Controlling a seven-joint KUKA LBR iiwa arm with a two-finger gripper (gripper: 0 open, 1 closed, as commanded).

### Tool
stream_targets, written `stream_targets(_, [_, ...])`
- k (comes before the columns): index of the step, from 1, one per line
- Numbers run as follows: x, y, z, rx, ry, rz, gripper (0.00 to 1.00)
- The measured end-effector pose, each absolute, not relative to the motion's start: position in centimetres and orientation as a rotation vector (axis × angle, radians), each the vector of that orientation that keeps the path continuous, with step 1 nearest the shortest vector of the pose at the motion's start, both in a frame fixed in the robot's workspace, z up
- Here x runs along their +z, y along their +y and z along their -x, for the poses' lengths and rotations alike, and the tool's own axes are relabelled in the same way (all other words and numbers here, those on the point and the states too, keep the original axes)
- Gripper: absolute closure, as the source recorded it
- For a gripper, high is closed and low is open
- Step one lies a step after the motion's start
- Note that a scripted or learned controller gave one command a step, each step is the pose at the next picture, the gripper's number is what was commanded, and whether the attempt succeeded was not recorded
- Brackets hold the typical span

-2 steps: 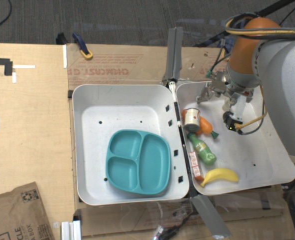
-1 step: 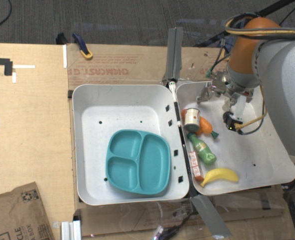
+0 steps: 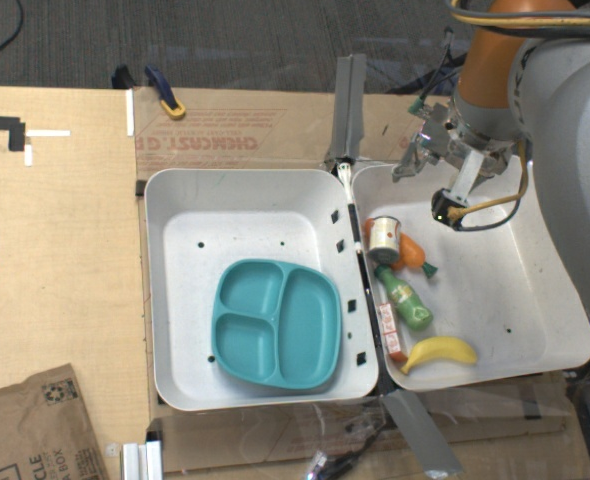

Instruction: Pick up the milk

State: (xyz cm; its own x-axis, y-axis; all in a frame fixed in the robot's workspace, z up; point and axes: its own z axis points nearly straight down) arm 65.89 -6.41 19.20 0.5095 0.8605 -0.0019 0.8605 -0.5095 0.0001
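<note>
The milk (image 3: 388, 328), a slim red-and-white carton, lies untouched in the right bin (image 3: 535, 308), against its left wall just beside the green bottle (image 3: 407, 301). The gripper (image 3: 445, 158) hangs above the bottle with fingers apart, holding nothing; reaching and grasping remain.

Left bin (image 3: 170, 268) and right bin (image 3: 535, 298) — smooth white plastic, faint sheen. Teal divided plate (image 3: 275, 323) — matt plastic. Banana (image 3: 438, 352), at the right bin's 7 o'clock: glossy yellow plastic. Green bottle (image 3: 407, 301): shiny plastic. Bench (image 3: 55, 268): matt pale wood. Cardboard sheet (image 3: 235, 128) at 12 o'clock: matt brown.
</note>
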Motion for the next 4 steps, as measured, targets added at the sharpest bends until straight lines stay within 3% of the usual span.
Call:
stream_targets(1, [19.1,-6.4,-65.9,-0.005,1.556,-2.729,0.0])
stream_targets(2, [10.3,-10.3,-66.3,0.013,1.572,-2.711,0.0])
stream_targets(3, [10.2,-16.8,-66.5,0.016,1.632,-2.694,0.0])
stream_targets(4, [10.4,-12.2,-66.2,0.008,1.431,-2.781,0.0])
